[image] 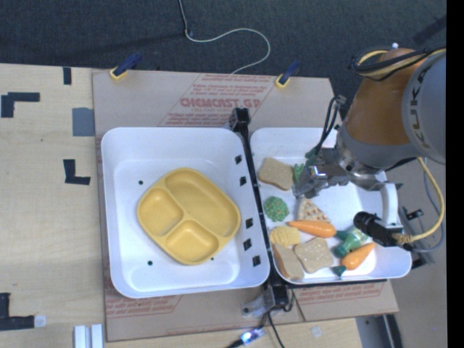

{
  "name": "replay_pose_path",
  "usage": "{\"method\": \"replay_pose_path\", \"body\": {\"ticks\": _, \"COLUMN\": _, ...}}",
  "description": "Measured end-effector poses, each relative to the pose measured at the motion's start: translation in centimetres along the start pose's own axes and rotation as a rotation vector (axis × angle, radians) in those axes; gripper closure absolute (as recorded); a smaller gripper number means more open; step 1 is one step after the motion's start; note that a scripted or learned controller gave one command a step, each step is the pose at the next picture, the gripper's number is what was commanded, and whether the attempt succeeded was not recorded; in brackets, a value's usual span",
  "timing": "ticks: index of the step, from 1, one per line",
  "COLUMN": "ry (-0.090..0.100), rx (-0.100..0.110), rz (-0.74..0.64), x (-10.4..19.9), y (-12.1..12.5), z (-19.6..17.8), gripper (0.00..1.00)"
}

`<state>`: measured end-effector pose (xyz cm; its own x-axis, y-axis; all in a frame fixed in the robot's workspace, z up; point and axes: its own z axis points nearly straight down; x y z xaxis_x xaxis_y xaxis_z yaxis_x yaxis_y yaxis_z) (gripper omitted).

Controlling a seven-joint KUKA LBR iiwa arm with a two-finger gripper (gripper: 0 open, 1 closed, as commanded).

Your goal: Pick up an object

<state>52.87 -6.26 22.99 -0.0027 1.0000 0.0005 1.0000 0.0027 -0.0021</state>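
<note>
The right bin (395, 270) holds several toy foods: a tan bread slice (275, 172), a green broccoli piece (275, 209), a long orange carrot (312, 228), a yellow corn piece (284, 236), a square cracker (313, 254), a pizza-like wedge (312, 210) and a small carrot (357, 256) with green leaves. My gripper (310, 182) hangs low over the middle of this bin, just right of the bread slice and above the wedge. A small green item (299, 171) lies by the fingers.
The left bin (119, 151) holds a yellow divided plate (188, 214). A black divider (250, 187) runs between the bins. The arm's orange and grey body (391, 114) covers the right bin's far right part. A white cable (217, 35) lies behind the bins.
</note>
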Motion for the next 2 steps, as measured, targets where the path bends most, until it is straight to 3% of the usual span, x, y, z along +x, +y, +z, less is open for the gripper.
{"method": "replay_pose_path", "body": {"ticks": 1, "ry": -0.001, "rx": 0.0, "rz": 0.002, "x": -0.8, "y": 1.2, "z": 0.8, "gripper": 1.0}}
{"method": "replay_pose_path", "body": {"ticks": 2, "ry": 0.0, "rx": 0.0, "rz": 0.002, "x": -1.7, "y": 0.0, "z": 0.1, "gripper": 1.0}}
